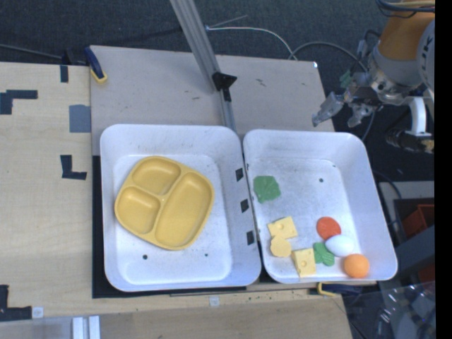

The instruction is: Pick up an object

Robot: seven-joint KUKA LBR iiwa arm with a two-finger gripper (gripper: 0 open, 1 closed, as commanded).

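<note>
My gripper [341,111] hangs at the upper right of the frame, beyond the right bin [367,164], fingers apart and holding nothing. Toys cluster at lower right: an orange ball [357,265] touches a white egg [341,246], which partly hides a green piece [324,253].

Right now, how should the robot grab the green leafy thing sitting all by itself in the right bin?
The green leafy piece lies flat and alone on the floor of the right bin, with bare floor all around it. Probably best to come straight down from above and pinch across its narrower sides. Its flatness means the gripper must reach nearly to the floor.
</note>
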